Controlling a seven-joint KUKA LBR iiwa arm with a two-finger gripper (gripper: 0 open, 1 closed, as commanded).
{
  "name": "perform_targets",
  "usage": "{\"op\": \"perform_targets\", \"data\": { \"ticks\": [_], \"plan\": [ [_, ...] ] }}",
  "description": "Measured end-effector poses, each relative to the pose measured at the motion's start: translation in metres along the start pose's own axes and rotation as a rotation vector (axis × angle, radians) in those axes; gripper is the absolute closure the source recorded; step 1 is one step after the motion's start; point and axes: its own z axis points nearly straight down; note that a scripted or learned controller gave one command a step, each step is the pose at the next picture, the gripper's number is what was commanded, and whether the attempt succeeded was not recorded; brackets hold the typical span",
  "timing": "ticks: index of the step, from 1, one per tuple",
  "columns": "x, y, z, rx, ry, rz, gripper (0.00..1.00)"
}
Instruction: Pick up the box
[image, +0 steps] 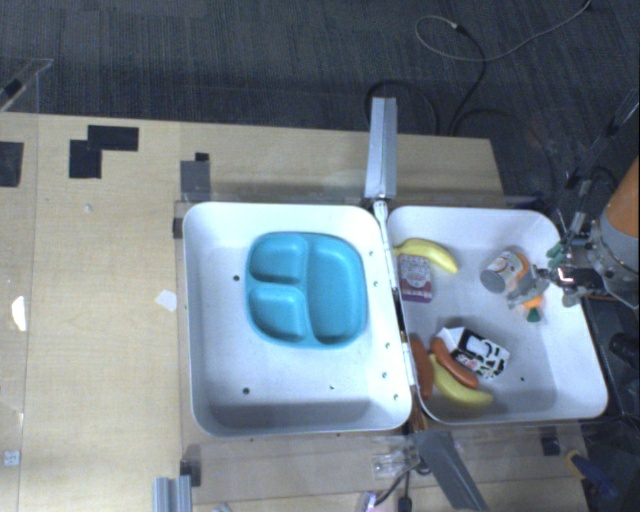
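The small maroon-and-white printed box (416, 277) lies flat near the left wall of the right-hand white bin (590, 392), just below a yellow banana (430, 253) and well apart from the gripper (565, 268), which sits at the bin's right edge beside a tipped silver can (503, 270). Whether the gripper is parted or closed cannot be told, nor whether it holds anything. The box lies close to the bin wall, so a descending finger might strike the wall or nudge the banana instead. Its label print is too small to read.
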Motion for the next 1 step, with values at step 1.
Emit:
{"op": "perform_targets", "data": {
  "ticks": [1],
  "plan": [
    [0.0215,0.0501,0.1154,-0.001,0.0,0.147,0.0]
  ]
}}
